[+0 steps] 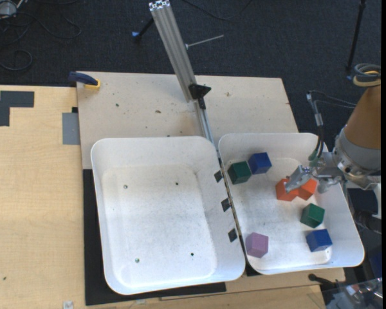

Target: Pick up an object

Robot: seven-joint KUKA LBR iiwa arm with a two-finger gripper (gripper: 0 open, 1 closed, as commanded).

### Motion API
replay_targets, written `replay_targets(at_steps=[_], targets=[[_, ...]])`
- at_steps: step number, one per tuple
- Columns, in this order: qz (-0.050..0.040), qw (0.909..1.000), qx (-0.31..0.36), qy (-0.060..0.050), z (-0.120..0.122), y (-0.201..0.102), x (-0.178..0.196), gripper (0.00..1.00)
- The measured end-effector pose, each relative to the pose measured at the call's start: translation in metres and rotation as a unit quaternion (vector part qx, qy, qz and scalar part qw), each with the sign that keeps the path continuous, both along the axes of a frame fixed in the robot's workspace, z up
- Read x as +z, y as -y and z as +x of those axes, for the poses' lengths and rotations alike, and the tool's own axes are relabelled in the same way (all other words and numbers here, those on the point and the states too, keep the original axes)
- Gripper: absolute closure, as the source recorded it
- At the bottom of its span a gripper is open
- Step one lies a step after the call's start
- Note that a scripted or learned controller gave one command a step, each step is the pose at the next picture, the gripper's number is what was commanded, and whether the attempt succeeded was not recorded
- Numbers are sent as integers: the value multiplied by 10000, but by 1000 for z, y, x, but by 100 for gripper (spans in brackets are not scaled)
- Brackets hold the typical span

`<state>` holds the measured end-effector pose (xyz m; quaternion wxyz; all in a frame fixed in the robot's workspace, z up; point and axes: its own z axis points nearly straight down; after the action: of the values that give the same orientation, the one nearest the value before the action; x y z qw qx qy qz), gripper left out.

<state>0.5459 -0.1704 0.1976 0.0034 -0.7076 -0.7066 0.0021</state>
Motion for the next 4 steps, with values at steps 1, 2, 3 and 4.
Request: replay_targets(at_steps=[1,2,3,4], targets=[[5,10000,-4,-11,0,-2,-65,0],[-3,10000,-13,32,1,-2,-107,0],[5,10000,-45,27,1,-1,-96,100],[-12,10000,3,54,-2,-2,-33,100]])
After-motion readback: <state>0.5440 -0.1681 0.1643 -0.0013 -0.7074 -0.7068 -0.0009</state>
